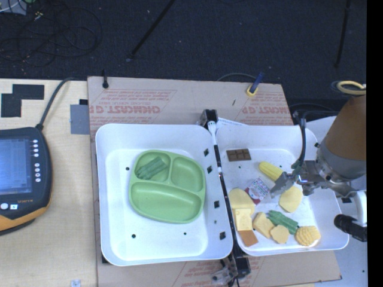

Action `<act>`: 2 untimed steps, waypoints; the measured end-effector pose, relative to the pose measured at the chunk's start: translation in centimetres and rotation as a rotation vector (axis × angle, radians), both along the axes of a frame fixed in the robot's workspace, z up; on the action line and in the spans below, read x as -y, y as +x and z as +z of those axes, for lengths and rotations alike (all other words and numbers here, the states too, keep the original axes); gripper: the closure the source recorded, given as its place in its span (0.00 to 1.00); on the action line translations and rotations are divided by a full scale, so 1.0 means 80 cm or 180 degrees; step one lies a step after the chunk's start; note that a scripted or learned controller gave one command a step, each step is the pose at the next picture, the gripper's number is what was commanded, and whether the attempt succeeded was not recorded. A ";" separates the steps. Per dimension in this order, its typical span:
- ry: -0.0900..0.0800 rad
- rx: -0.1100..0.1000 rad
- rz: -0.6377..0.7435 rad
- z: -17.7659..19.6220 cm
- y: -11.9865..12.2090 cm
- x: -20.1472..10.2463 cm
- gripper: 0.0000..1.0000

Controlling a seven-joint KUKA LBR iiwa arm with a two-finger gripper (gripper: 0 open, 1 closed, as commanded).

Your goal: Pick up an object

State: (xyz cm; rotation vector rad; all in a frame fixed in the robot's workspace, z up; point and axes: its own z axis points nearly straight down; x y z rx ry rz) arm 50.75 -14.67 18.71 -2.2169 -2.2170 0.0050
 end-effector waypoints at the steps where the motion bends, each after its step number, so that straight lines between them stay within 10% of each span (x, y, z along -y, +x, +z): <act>1: -0.0001 -0.0001 -0.0003 -0.129 0.003 -0.033 0.00; 2: -0.0007 0.0021 0.0012 -0.125 0.092 -0.082 0.00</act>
